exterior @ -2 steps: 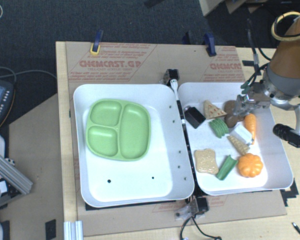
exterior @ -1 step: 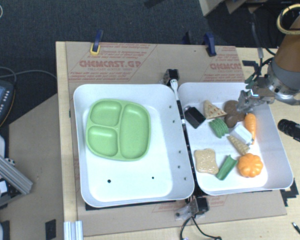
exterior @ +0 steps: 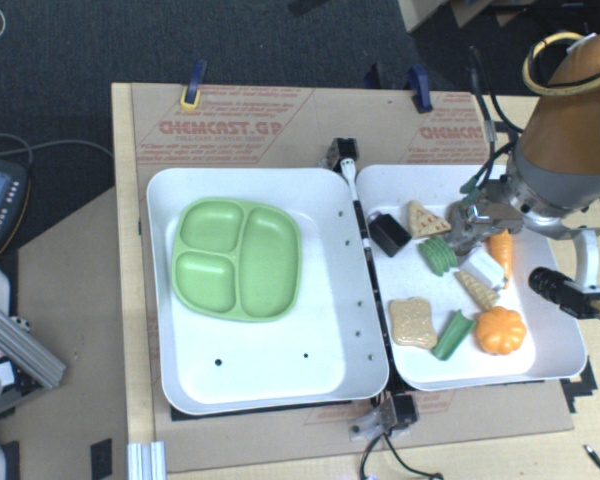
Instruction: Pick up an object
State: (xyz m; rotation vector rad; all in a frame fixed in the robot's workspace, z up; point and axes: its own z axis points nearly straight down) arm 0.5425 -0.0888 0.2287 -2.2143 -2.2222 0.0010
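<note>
- The gripper (exterior: 470,220) hangs low over the right bin (exterior: 560,363), in its upper middle, right in the thick of the toy food. Honestly can't tell how it's set from this angle, it's a dark blur.
- Closest thing looks like the green ribbed piece (exterior: 438,257), just down and to the left of the claw, with its long axis on a diagonal.
- The cracker wedge (exterior: 427,220) sits just left of the claw, and the carrot (exterior: 501,249) just to its right, so it's boxed in on both sides.
- Further toward the near edge: bread slice (exterior: 413,321), green pepper (exterior: 451,335), orange fruit (exterior: 500,330), all bunched together.
- My guess is a short drop down-left is all it needs, though the neighbours could get bumped.
- The left bin (exterior: 180,358) has loads of room around the green divided plate (exterior: 238,259).
</note>
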